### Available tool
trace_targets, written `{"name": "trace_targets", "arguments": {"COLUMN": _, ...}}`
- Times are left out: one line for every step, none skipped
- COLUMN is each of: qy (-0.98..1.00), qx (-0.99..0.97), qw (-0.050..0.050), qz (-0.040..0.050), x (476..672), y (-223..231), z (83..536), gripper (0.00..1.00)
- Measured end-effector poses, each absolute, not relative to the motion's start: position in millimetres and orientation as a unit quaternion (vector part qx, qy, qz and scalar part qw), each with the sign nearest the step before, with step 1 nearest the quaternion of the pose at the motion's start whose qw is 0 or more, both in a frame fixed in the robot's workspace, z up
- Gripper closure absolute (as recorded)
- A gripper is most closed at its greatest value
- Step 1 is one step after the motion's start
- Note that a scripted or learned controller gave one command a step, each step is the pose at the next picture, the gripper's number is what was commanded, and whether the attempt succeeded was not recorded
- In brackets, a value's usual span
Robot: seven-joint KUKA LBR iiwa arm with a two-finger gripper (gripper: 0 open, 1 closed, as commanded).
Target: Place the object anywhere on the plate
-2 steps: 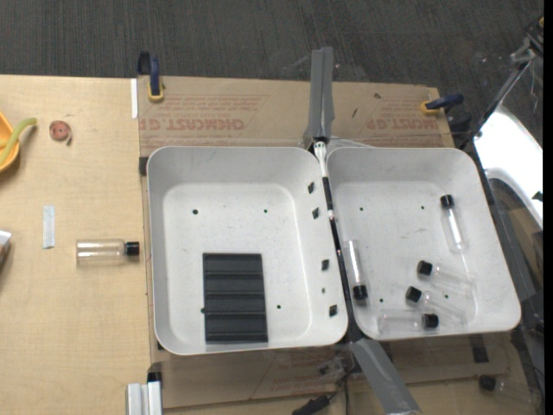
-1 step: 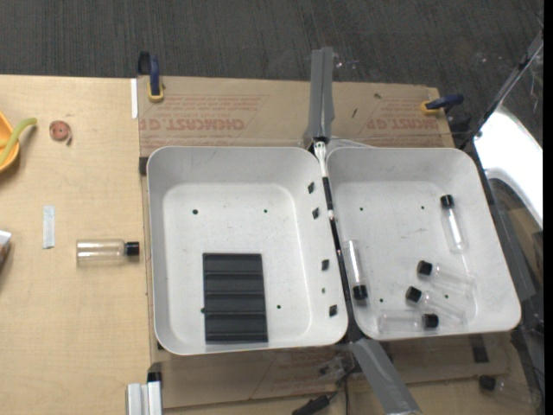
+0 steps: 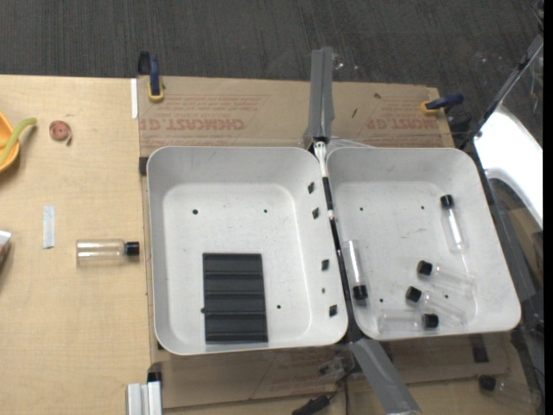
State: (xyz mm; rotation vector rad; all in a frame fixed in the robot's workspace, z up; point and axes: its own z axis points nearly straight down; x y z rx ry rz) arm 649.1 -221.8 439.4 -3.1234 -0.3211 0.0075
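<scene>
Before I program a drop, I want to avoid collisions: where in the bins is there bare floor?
Left bin: bare all around the black ridged plate, widest behind it. Right bin: bare at the back; crowded at the front right with clear vials.

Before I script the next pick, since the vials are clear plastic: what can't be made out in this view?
- Vials in the right bin: clear bodies fade into the white floor; the near-corner heap overlaps, so the count is unsure.
- Yellow object at the camera view's left edge: cut off.
- Black ridged plate in the left bin: height unreadable from above.
- Vial on the bench: contents too small to tell.
</scene>
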Motion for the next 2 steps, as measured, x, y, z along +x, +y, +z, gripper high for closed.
{"name": "trace_targets", "arguments": {"qy": -0.103, "qx": -0.995, "qw": 0.0, "qz": 0.0019, "x": 654.1, "y": -221.4, "z": 439.7, "gripper": 0.0}}
{"name": "trace_targets", "arguments": {"qy": -0.102, "qx": -0.995, "qw": 0.001, "qz": 0.0026, "x": 653.1, "y": -221.5, "z": 439.2, "gripper": 0.0}}
